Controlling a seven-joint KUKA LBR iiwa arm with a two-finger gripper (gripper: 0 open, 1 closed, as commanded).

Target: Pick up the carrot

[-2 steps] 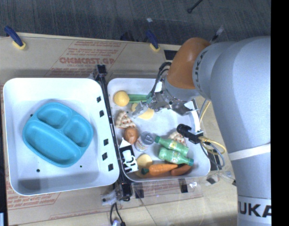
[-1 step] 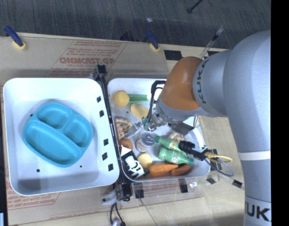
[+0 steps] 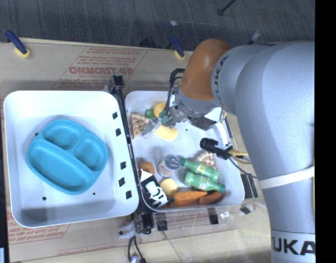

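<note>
Two white bins sit side by side; the left bin (image 3: 17,147) holds a blue divided tray (image 3: 67,155), the right bin (image 3: 233,193) a heap of toy food. The carrot (image 3: 189,198) lies flat along that bin's near wall, beside a green bottle (image 3: 201,175), so it probably needs a low approach. The gripper (image 3: 166,116) hangs over the far end, well apart from it, near a yellow piece (image 3: 168,132); whether its fingers are spread I cannot tell.

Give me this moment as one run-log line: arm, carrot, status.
arm: gripper low over right bin's far end | carrot: lying at near edge, apart from gripper | status: not picked
</note>
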